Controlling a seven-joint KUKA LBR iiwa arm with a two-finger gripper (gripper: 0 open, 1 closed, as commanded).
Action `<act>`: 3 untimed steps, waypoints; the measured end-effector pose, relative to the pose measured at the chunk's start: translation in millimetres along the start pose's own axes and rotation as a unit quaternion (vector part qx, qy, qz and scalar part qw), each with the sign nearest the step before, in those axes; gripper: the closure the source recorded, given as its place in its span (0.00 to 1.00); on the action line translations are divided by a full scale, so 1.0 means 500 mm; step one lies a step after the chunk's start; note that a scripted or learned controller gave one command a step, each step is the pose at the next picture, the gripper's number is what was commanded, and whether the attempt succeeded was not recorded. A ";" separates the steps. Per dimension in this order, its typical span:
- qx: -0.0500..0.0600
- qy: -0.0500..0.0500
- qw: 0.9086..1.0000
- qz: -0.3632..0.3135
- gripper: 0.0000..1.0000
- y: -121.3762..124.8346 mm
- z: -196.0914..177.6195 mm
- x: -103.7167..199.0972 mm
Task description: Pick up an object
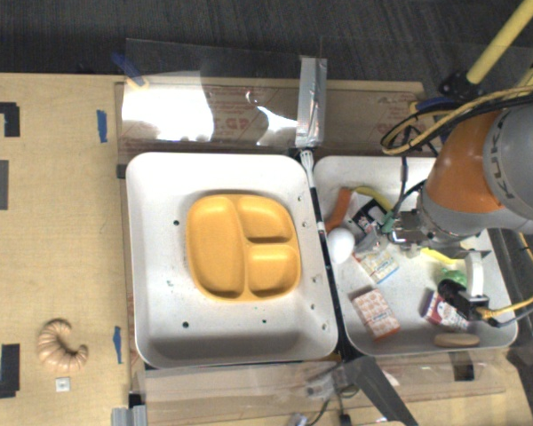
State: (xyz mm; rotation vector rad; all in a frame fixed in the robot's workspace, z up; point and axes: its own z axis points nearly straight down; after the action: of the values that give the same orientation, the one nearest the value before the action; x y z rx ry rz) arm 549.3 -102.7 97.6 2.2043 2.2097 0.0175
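The right bin (pixel 407 169) holds several small objects. Among them are an orange stick-shaped item (pixel 339 205), a white egg-shaped ball (pixel 340 244), a pale printed packet (pixel 377 264) and a reddish patterned packet (pixel 375 313). A red and black box (pixel 439 307) lies near a green piece (pixel 451 282). The grey arm with its orange band (pixel 462 176) reaches in from the right. My gripper (pixel 379 224) hangs low over the bin's middle, by a black item (pixel 367 213) and just above the pale packet. Nothing can be seen held in it.
The left bin (pixel 151 238) holds a yellow divided plate (pixel 243 244). A beige croissant-like toy (pixel 62 344) lies on the bench at the far left. Cables (pixel 426 118) loop behind the right bin. A clear sheet and tape stand behind the bins.
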 end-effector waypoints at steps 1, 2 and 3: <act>0.007 0.001 1.000 0.028 0.00 0.152 0.017 -0.007; 0.013 0.000 1.000 0.027 1.00 0.148 0.002 -0.008; 0.006 0.004 0.998 0.055 1.00 0.155 -0.197 0.110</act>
State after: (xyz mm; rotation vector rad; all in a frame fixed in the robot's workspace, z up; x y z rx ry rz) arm 624.3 -46.9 197.6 2.3336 2.0947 0.0136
